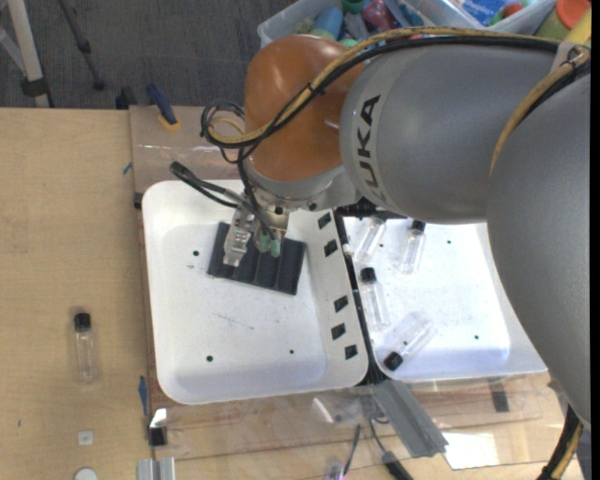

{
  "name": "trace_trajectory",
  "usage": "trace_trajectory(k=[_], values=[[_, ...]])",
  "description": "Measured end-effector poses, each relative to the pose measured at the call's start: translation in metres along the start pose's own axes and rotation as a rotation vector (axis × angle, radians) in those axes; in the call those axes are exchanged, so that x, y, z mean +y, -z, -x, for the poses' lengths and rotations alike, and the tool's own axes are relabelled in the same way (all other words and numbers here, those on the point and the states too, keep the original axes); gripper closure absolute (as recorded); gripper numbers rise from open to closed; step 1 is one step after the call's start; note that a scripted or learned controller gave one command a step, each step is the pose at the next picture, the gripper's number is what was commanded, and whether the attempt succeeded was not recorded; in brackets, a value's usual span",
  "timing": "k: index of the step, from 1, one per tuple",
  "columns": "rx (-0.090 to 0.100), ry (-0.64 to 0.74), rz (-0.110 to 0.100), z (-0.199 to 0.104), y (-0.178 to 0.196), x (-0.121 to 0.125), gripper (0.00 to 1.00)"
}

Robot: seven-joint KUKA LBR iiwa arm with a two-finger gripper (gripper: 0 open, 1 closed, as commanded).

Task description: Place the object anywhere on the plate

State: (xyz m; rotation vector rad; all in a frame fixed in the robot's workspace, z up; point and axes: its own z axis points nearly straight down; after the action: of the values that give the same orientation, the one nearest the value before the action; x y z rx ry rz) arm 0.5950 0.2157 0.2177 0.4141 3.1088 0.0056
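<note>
A black rectangular plate (272, 267) lies flat in the left white bin (187, 319), toward its back. My gripper (254, 240) hangs directly over the plate's left half, under the orange wrist band (286, 112). A pale, glassy shape sits at the gripper's tip, and I cannot tell whether it is a held vial or part of the gripper. Several clear vials with black caps, such as one vial (405, 339), lie in the right bin (469, 309).
The big grey arm (469, 122) covers the back right of the scene and part of the right bin. Another clear vial (84, 345) lies on the wooden bench left of the bins. A tub of coloured items (422, 14) stands behind.
</note>
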Motion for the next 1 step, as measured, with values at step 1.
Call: trace_trajectory(k=[1], values=[[0.001, 0.0, 0.0, -0.0001, -0.0005, -0.0002, 0.0]])
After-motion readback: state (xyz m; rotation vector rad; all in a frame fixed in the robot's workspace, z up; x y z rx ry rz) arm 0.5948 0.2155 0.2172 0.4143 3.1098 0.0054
